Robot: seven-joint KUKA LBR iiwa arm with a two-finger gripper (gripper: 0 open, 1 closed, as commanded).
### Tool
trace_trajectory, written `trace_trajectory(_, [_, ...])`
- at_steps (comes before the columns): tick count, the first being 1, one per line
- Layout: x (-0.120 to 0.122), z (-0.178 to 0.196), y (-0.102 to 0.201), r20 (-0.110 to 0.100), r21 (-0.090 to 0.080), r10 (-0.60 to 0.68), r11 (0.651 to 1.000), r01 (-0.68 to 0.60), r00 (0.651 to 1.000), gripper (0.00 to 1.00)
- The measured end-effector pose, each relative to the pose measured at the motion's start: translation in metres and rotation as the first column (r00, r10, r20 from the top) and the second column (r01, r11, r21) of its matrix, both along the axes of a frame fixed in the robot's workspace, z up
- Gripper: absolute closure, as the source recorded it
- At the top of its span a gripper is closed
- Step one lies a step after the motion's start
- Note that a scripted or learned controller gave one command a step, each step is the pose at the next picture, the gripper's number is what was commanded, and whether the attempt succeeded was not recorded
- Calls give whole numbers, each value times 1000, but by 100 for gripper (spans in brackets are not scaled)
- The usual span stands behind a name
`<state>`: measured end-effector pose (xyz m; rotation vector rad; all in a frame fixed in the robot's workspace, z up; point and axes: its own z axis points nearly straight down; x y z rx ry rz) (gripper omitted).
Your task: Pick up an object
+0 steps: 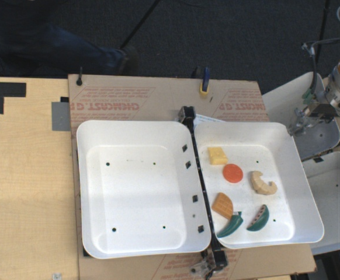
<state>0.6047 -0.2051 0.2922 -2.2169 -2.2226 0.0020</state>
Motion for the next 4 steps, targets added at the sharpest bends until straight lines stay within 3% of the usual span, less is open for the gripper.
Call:
trace_trajectory(1, [13, -76, 98, -6, 4, 5, 1000, -5, 1000, 100])
trace_trajectory(2, [41, -19, 133, 6, -1, 2, 1000, -2, 1000, 100])
trace_trajectory(3, [39, -35, 235, -2, 3, 7, 1000, -7, 1000, 100])
trace_trajectory(4, [39, -34, 229, -2, -1, 0, 1000, 0, 1000, 0])
